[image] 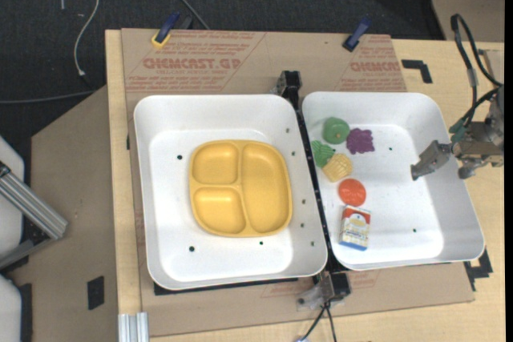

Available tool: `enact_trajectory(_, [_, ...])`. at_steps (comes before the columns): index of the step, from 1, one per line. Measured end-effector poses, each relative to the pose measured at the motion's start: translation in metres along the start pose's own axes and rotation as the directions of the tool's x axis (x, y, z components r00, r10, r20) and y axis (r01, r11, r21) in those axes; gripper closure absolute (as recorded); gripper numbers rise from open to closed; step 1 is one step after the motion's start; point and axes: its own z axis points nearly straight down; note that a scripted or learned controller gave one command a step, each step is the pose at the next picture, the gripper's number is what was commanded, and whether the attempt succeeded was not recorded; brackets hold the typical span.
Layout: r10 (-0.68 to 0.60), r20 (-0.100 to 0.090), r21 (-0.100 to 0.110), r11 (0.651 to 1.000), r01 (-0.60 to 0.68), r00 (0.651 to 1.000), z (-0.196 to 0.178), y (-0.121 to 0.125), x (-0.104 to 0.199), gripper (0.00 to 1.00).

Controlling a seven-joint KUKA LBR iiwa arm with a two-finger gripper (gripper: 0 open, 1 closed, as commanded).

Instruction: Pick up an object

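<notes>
The gripper [433,160] is seen at the right edge of the right bin [453,232]; whether it is released or clenched cannot be told. Nothing is grasped. The small objects, the orange ball [352,192] among them, are clustered leftward, well apart.

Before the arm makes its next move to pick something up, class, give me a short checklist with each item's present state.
1. Objects lie in the right bin: ok; green piece, purple piece, yellow piece, orange-red ball, small carton.
2. Gripper over the right bin: ok, at its right side.
3. Gripper above a target: not ok; it is apart from all objects.
4. Fingers open: cannot tell.
5. Orange-red ball has space around it: ok.
6. Yellow plate out of the way: ok, in the left bin.
</notes>
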Motion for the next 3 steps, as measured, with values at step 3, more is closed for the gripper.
enact_trajectory(3, [-0.003,0.001,-0.008,1.000,0.003,1.000,0.080,0.005,0.006,0.00])
